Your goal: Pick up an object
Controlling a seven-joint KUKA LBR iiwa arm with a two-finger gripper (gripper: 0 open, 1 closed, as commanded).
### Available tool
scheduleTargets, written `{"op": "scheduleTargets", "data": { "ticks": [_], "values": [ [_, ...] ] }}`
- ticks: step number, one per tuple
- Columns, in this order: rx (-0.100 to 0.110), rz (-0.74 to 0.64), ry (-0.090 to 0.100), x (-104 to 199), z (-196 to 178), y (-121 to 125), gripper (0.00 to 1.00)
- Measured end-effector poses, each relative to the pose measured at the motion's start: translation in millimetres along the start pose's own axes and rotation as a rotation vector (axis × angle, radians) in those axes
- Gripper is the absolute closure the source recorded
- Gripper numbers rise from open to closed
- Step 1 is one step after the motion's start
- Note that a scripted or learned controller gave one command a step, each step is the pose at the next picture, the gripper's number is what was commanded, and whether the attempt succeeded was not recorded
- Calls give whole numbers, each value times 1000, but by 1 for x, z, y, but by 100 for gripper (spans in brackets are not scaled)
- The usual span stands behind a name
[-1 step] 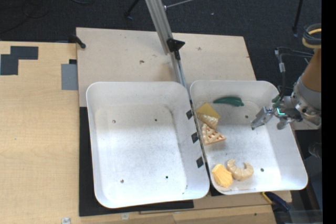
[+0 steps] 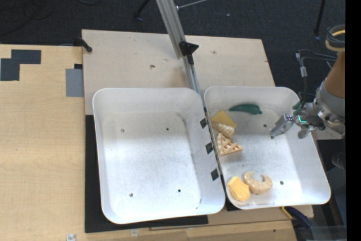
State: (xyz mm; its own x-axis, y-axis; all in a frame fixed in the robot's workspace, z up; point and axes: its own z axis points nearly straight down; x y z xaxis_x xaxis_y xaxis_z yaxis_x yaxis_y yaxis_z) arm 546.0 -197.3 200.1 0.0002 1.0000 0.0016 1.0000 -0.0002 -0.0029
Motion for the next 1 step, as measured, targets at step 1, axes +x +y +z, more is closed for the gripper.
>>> {"op": "scheduleTargets", "data": {
  "ticks": [1],
  "values": [
    [5,0,1,2,45,-7,0]
  ]
}}
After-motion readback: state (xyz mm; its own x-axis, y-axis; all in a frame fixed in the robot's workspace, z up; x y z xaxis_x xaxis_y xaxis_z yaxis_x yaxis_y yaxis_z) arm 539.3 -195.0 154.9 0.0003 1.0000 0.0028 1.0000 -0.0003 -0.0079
